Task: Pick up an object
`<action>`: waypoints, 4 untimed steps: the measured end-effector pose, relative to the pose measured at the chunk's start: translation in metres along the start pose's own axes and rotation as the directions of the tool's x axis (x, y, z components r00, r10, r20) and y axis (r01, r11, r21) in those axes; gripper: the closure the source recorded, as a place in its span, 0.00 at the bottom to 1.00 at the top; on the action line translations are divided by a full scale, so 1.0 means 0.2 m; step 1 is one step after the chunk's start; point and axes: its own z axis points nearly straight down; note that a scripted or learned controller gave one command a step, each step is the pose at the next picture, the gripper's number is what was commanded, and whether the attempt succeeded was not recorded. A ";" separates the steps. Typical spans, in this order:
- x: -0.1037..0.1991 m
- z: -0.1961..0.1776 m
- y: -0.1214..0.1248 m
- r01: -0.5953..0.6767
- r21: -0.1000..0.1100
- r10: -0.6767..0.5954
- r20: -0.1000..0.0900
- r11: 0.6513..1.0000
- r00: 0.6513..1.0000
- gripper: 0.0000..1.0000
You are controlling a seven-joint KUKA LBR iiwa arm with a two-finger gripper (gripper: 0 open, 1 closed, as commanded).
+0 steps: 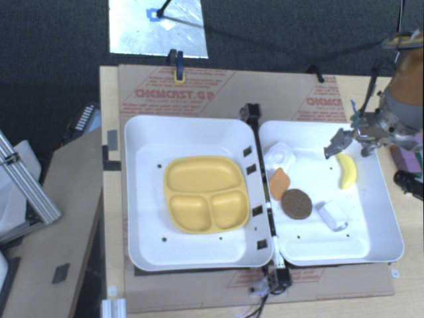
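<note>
Open gripper (350, 144) poised just above a banana (347, 171) in the right bin (384, 244), beside a brown disc (297, 204); yellow tray (202, 194) fills the left bin (142, 177)

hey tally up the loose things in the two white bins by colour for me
Yellow: 2, divided tray and banana
Orange: 1, orange piece
Brown: 1, round disc
White: 2, crumpled item and small block
Total: 6

Yellow tray (202, 194), yellow banana (347, 171), brown disc (297, 204)
</note>
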 end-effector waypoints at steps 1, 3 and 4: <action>0.05 0.28 -0.01 -0.001 0.005 0.001 -0.001 1.000 1.000 0.00; -0.01 0.73 0.01 -0.002 0.003 0.002 0.000 1.000 1.000 0.00; -0.01 0.67 0.02 -0.001 -0.002 0.001 0.001 1.000 1.000 1.00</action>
